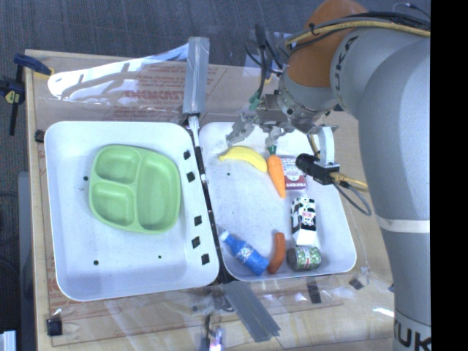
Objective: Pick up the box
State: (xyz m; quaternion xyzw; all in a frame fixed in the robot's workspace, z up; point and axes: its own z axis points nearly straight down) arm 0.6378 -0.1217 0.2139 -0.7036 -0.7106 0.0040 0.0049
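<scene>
Left of centre, green tray (135,189) in left bin (66,269); right bin (344,251) with banana (245,157), carrot (276,175), box (293,169) right of carrot, untouched; at bin's top edge, gripper (256,128) spread open above banana, grasping nothing.

- your gripper (255,131) hovers over the right bin (338,225), above the banana (245,157)
- the box (292,170) lies beside the carrot (276,175)
- a green plate (136,189) sits in the left bin (66,218)

Tool (255,131) fingers spread, arm bent over.
</scene>
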